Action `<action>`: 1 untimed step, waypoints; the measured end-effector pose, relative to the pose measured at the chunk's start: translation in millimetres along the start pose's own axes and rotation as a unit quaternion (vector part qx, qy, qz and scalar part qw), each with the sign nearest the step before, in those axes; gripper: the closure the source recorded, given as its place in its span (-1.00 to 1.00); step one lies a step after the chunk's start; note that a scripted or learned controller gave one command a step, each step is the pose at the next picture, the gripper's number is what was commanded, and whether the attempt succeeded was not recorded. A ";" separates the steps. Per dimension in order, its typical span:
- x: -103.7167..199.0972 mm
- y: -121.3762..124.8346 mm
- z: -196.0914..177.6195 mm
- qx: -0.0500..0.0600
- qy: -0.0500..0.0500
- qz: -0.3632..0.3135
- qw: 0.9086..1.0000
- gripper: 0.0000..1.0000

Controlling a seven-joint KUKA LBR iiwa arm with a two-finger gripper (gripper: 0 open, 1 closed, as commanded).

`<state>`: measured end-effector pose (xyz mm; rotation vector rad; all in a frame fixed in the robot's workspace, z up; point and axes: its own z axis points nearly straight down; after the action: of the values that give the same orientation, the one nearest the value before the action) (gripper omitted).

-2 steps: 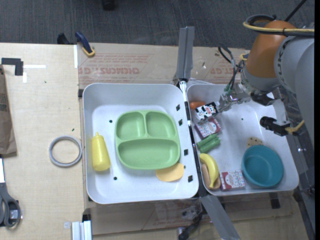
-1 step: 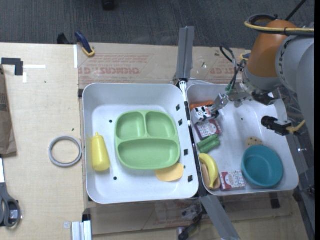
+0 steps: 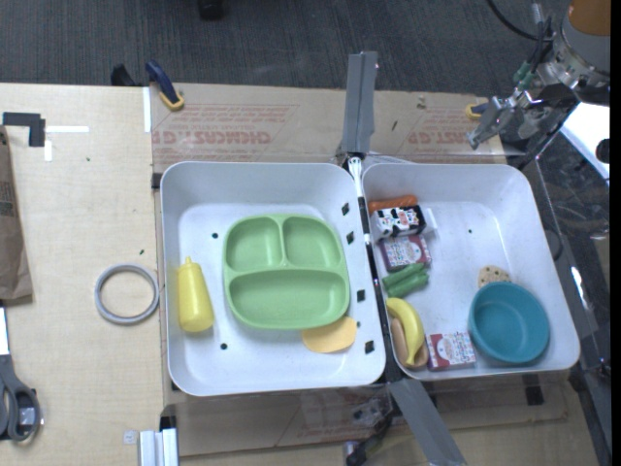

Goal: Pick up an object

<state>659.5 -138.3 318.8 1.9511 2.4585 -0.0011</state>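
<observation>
The task looks barely begun: every object lies in the 2 bins, and nothing is lifted. The gripper (image 3: 500, 116) hangs above the bench beyond the far right corner of the right bin (image 3: 466, 184), well apart from everything inside it, and nothing sits at its tip; how far it is spread cannot be told from this slant. In the left bin (image 3: 184, 187) a green divided plate (image 3: 287, 272) fills the middle, with a yellow bottle (image 3: 194, 297) just beside its left edge and a flat yellow piece (image 3: 330, 336) touching its near rim. The right bin holds a cluster along its left wall: a small carton (image 3: 399, 220), a pink packet (image 3: 405, 252), a green pod (image 3: 406, 281), a banana (image 3: 408, 327) and a red box (image 3: 452, 349) near the front. A blue bowl (image 3: 508, 322) rests at the right, with a cookie (image 3: 493, 276) touching its far rim. By my reading, the whole job remains: choose 1 object, descend, close and lift. A grey ring (image 3: 127, 292) lies on the bench left of the bins.
</observation>
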 end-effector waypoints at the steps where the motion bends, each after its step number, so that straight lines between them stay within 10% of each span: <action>1: -0.1 -107.8 76.7 0.003 0.001 0.008 1.000 -1.00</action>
<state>554.7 -163.1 241.9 1.9753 2.4460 -0.0049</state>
